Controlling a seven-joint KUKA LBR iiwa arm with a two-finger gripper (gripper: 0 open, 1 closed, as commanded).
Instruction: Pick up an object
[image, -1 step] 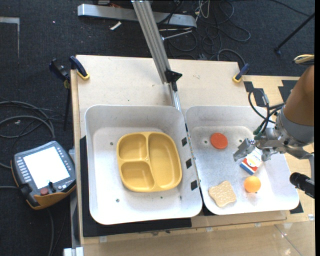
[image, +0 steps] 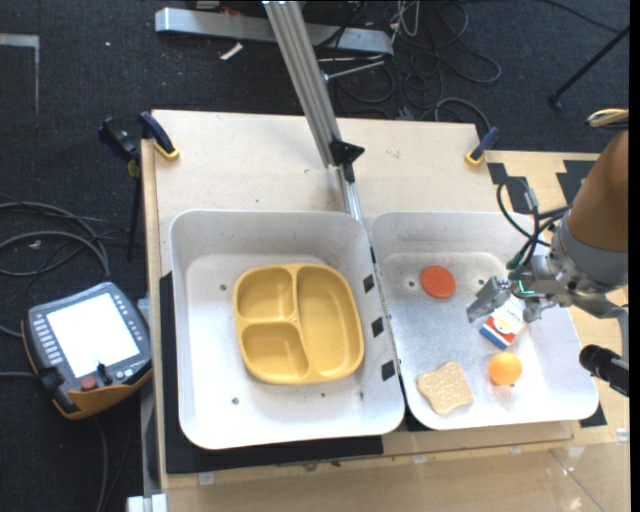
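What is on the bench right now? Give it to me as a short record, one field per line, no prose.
left bin: holds a yellow divided plate
right bin: holds four items
red disc: near the bin's back, apart from the rest
small white carton: right of centre, just below the gripper
orange ball: in front of the carton
tan toast slice: front edge, left of the ball
gripper: low over the right bin, above the carton, holding nothing visible
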